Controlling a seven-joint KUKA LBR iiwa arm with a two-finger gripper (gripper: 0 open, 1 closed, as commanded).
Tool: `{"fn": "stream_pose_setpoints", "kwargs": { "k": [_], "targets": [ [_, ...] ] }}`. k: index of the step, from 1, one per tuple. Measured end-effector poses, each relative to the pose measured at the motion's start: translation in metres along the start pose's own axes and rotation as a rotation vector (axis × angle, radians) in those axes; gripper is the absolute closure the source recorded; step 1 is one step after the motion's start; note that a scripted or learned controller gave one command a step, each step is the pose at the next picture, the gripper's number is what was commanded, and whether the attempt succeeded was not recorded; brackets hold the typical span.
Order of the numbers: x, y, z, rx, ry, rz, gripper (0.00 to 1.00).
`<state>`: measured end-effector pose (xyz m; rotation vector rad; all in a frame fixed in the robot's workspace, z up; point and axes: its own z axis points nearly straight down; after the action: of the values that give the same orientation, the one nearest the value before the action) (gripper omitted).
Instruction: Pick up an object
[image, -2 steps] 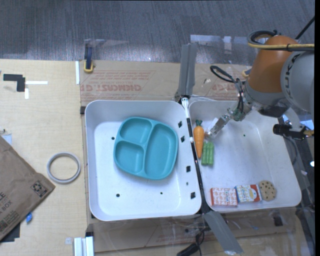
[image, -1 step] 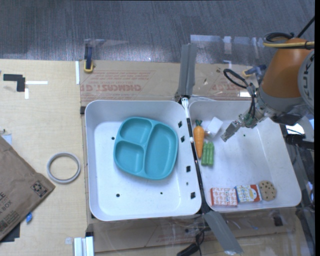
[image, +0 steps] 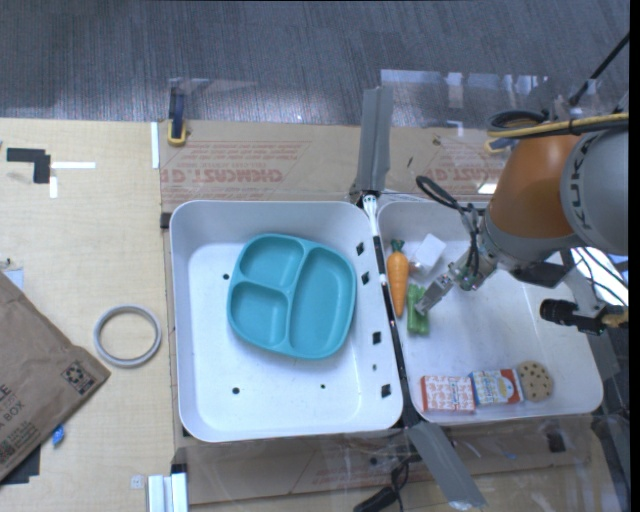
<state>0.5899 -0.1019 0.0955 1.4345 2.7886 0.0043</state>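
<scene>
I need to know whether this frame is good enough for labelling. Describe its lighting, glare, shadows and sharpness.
Camera view: lighting is even and bright; the blue tray and carrot read sharply. Mild glare shows on the left bin rim and the clear plastic at top right. Shadows are soft, falling beside the tray. The claw is small and slightly blurred against the right bin, so its fingers are hard to make out.

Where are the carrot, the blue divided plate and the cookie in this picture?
carrot (image: 398, 280): camera view, middle of its orange body, right bin's left edge.
blue divided plate (image: 292, 296): camera view, on the ridge between compartments, left bin.
cookie (image: 535, 379): camera view, centre of its face, right bin's near right corner.
</scene>
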Motion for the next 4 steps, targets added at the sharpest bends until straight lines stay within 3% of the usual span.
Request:
{"fn": "stream_pose_setpoints", "kwargs": {
  "k": [1,2,3,4],
  "targets": [
    [-0.002,0.0,-0.01,-0.003,-0.001,0.004,1.0],
    [-0.001,0.0,-0.01,-0.003,-0.001,0.004,0.0],
    [-0.038,0.034,0.0,0.002,-0.003,0.072,0.0],
    [-0.011,0.015,0.0,0.0,-0.001,-0.095,0.0]
  ]
}}
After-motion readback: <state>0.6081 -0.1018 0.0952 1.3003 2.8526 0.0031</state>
